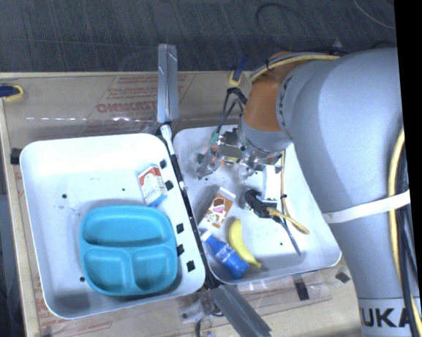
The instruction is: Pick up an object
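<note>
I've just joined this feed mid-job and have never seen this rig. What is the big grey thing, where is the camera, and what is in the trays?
The big grey thing is a robot arm with an orange band, reaching in from the right. The one camera sits above the bench and looks down at a slant. The arm's gripper is over the far end of the right shallow white bin, which holds a yellow banana, a blue bottle and a small orange and white packet. The left shallow white bin holds a blue divided plastic tray and a small red and white carton. Whether the gripper holds anything is unclear.
</note>
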Controlling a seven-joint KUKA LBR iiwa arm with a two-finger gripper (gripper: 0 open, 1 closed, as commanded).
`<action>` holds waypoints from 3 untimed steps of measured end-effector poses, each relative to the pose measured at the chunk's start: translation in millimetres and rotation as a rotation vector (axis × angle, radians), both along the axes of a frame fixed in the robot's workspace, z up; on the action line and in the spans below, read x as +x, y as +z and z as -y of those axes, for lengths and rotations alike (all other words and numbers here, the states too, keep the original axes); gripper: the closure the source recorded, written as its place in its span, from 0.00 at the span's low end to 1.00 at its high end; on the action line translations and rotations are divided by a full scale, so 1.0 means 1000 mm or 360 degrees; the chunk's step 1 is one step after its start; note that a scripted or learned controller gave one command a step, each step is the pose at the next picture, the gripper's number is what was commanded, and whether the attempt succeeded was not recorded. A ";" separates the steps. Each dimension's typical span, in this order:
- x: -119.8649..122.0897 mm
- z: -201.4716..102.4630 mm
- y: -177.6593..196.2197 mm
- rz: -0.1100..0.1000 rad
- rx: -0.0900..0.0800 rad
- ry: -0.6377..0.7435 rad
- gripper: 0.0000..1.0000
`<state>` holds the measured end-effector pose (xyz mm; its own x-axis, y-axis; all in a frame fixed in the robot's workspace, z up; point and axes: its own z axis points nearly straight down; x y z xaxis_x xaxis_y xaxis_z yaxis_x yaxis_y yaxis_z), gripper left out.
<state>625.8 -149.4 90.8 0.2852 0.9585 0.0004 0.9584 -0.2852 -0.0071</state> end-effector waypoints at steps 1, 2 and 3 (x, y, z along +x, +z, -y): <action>-0.001 0.047 0.090 0.0008 -0.0003 -0.0102 0.00; 0.036 0.036 0.007 0.0024 0.0000 -0.0036 0.00; 0.031 -0.013 0.025 0.0002 -0.0001 -0.0103 0.00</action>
<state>656.8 -136.6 115.8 0.3467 0.9380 0.0000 0.9380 -0.3467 -0.0056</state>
